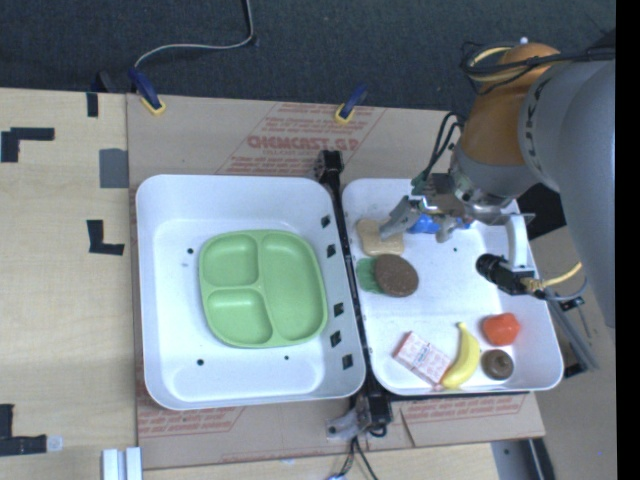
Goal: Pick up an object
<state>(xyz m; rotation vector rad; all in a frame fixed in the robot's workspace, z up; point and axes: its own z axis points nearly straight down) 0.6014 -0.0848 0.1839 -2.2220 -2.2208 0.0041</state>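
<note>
The arm (545, 118) reaches in from the right and ends over the upper part of the right bin (545, 363). Its jaws (428, 218) hang spread — one finger slants toward the left, the other toward the right — with nothing seen between them. A small blue thing (424, 224) shows just under the wrist, between the two fingers; what it is cannot be told, nor whether it belongs to the arm or lies in the bin.

In the right bin, a tan block (378, 237) lies at the upper left, just beside the tip of the left finger; whether they touch is unclear. Below it sits a brown round cookie (396, 275), lapping over a green piece (366, 273) at its left. Along the near edge lie a pink packet (421, 357), a banana (463, 356) just to its right, and a brown donut (497, 365) beside the banana's lower end. An orange-red fruit (501, 328) sits above the donut. A black fitting (497, 271) juts over the bin's right side.

The left bin (165, 208) holds a green divided plate (264, 287) — three compartments, lying flat near the middle.

Both bins rest on a cardboard sheet (290, 138) on the desk (55, 268), clipped at its far edge by two clamps (148, 95).
</note>
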